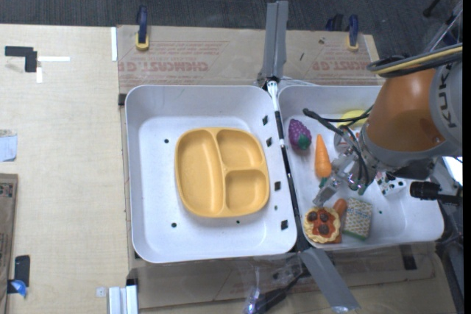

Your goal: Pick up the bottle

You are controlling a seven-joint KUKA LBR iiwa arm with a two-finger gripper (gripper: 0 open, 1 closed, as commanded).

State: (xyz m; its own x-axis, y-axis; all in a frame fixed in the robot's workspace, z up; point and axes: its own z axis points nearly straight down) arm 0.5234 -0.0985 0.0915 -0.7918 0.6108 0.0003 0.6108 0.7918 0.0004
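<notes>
My gripper (337,186) hangs low over the middle of the right bin (423,226), under the orange-banded wrist (401,118). It sits just below an orange carrot (322,157) and just above a small orange-red object (340,207), whose shape I cannot make out. Nothing is plainly held. A yellow item (355,115) peeks out from behind the arm at the back of the bin, mostly hidden.
The right bin also holds purple grapes (299,133), a toy pizza (322,226) and a green-edged sponge-like block (358,218). A yellow divided plate (221,171) lies in the left bin (147,158). A raised divider (280,151) separates the bins.
</notes>
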